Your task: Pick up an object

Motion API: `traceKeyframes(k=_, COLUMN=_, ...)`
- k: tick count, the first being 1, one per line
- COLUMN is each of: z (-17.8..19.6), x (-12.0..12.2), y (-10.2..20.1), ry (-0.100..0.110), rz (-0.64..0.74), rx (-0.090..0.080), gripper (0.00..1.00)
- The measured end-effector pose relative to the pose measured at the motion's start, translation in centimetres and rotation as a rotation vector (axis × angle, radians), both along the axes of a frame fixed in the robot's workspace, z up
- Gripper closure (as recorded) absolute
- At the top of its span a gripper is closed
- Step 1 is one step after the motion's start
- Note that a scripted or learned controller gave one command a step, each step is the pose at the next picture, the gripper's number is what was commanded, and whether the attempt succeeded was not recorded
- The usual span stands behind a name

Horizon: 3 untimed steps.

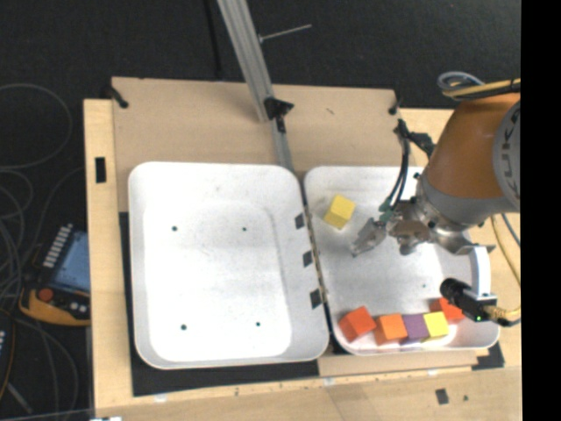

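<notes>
In the right bin (pixel 351 274) we are logging: one yellow cube (pixel 340 210) lying near the upper left corner, just left of the tool (pixel 383 233); the tool is hovering with fingers spread, pinching nothing. Along the bottom wall we are counting an orange block (pixel 356 323), a lighter orange block (pixel 391 327), a purple block (pixel 414 329) and a yellow block (pixel 436 324).

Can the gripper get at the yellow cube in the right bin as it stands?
Probably yes: the yellow cube sits alone on open bin floor, just left of the gripper, with nothing between them.
</notes>
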State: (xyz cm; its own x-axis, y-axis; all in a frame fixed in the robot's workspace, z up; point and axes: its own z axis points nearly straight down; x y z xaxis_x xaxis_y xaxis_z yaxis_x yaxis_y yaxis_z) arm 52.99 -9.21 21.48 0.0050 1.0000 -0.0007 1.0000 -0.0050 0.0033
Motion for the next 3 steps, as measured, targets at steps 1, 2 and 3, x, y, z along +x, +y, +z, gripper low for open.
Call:
traceKeyframes(k=1, z=2.0, x=2.9, y=-1.6, ry=-0.002, rz=0.005, rx=-0.001, gripper=0.00)
traceKeyframes(k=2, z=3.1, x=2.9, y=-1.7, ry=-0.002, rz=0.007, rx=-0.001, gripper=1.00)
traceKeyframes(k=3, z=3.0, x=2.9, y=-1.7, ry=0.000, rz=0.007, rx=-0.002, gripper=0.00)
